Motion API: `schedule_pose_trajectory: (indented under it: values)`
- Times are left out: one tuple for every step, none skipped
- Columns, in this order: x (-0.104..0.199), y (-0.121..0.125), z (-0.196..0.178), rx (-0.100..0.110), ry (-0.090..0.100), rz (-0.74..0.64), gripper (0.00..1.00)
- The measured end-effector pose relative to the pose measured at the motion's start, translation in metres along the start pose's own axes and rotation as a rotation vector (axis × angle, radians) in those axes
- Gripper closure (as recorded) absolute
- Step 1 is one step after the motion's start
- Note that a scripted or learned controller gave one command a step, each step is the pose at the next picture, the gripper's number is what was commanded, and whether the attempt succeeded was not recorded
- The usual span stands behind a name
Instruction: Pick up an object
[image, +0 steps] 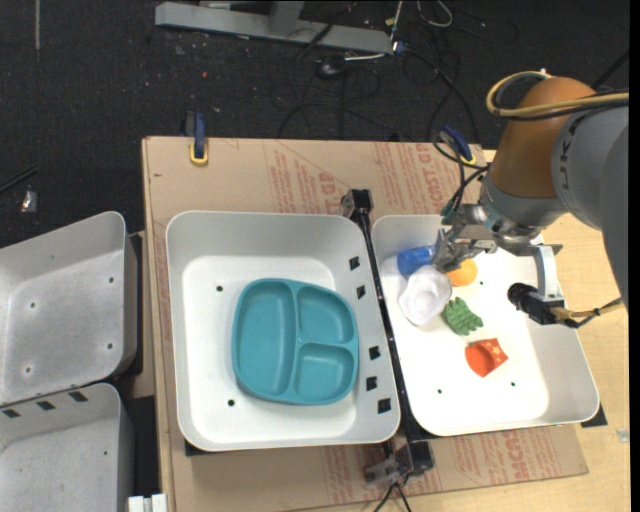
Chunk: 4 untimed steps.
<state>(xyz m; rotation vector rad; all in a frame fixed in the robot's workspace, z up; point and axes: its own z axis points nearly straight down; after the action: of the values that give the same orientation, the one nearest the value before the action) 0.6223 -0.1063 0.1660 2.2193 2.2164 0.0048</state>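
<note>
Camera view, looking down on the bench (260, 170) at a slant. At the far left you saw two spare white trays (60, 290) lying off the bench on the dark floor. Next came the left bin (185, 235), which held a teal plate (295, 340) with three compartments, lying flat near the bin's middle. A black strip (378, 300) ran between this bin and the right bin (560, 400), where all the loose objects lay, grouped in its left half. Nearest the strip sat a blue piece (412, 262), and just in front of it a white cup (425, 297), the two touching or nearly so. Just right of the cup lay a green piece (462, 318), with a yellow-orange piece (463, 273) behind it and a red block (485, 357) in front, near the green one but apart from it. The gripper (452, 250) hung low over the back of this group, between the blue piece and the yellow-orange piece. You could not tell whether it was spread or pressed together, nor whether it touched either piece. The grey arm (585, 150), with its orange band uppermost, reached in from the right.
</note>
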Motion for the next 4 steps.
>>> schedule_pose_trajectory:
  values:
    - [0.0,0.002,-0.054,-0.001,0.0,-0.004,1.0]
    - [0.049,-0.015,-0.049,0.007,0.003,-0.008,1.0]
    - [0.095,-0.018,-0.047,0.007,0.003,-0.008,1.0]
    - [0.151,-0.035,-0.044,0.009,0.003,-0.009,1.0]
